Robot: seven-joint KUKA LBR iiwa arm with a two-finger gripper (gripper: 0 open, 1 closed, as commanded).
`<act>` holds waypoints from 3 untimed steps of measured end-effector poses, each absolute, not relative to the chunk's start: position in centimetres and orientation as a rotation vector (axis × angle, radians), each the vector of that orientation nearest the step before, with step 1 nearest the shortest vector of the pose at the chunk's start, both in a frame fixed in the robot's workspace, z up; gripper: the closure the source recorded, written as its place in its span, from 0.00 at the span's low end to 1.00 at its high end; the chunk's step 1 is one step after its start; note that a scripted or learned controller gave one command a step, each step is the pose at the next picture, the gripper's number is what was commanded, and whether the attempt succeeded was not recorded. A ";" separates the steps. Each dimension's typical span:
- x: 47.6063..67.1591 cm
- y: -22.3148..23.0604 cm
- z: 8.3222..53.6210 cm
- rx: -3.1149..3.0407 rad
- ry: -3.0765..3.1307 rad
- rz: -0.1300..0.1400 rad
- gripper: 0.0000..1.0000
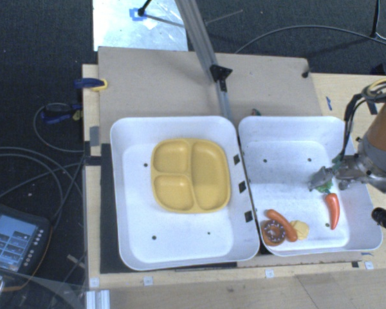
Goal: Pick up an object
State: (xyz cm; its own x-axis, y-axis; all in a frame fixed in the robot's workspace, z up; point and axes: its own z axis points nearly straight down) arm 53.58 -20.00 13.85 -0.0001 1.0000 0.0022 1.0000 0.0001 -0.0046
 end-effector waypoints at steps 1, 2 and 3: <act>53.8 -20.1 15.3 -2.224 -2.225 -0.004 1.00; 53.4 -20.3 21.5 -2.222 -2.232 -0.006 1.00; 53.6 -20.4 26.9 -2.220 -2.235 -0.006 1.00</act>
